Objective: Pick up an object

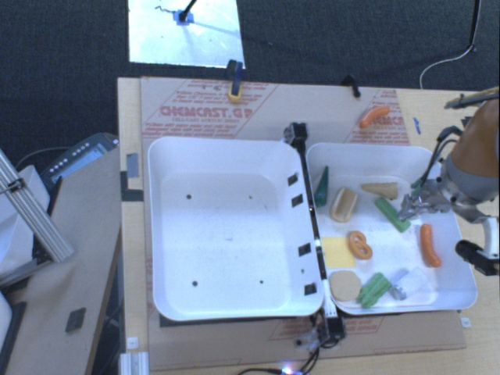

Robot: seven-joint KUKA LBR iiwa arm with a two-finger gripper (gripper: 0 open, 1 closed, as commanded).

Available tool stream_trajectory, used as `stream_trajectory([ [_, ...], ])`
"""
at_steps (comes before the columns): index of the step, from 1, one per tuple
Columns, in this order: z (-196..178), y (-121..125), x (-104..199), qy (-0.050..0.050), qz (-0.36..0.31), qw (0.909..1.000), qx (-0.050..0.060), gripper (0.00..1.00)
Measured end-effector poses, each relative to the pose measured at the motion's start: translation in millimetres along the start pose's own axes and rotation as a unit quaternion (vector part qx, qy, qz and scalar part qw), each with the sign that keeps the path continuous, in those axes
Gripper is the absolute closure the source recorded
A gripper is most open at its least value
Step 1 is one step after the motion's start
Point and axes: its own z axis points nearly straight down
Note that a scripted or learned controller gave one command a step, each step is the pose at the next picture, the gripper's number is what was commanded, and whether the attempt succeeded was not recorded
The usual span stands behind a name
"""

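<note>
Clutter was what worried me most as I watched from my end. The gripper [412, 204] hung low over the right bin [449, 297], close to its right wall, with its tip just beside the upper end of a green stick [391, 215] that lay at a slant. From this high slanted view I could not tell how the gripper was set, nor whether it had hold of anything; nothing plainly sat in it.

Everything worth picking lay in that right bin: the green stick, a tan wedge [380, 190] just above it, an orange sausage [426, 245] near the right wall, a small pretzel [359, 244], a yellow square [338, 251], a bread roll [343, 204], a dark green pepper [321, 187] by the divider, a round cookie [344, 286], and a green bundle [374, 289] beside a clear wrapper [401, 283]. The left bin [168, 233] held none of them.

My judgement was that a grab here could easily miss. The stick was thin and lay flat, so a closing grip might skid over it or pinch only its end and let it swing free. The wedge sat near enough that a descent slightly off could nudge it or catch both pieces. The bin wall was close on the right, and the arm's bulk could brush it. A second sausage [374, 116] lay out on the board beyond the bins, well apart.
</note>
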Motion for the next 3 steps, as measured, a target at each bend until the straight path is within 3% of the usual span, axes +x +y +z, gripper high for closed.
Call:
stream_trajectory([
  [1, 28.3, -74.3, 30.5, 0.003, 0.003, 1.0, 0.007, 1.0],
  [2, 26.5, 16.7, -1.2, -0.001, 0.0, 1.0, -0.002, 1.0],
  [3, 28.4, -45.6, 35.8, 0.003, 0.002, 1.0, 0.006, 1.0],
])
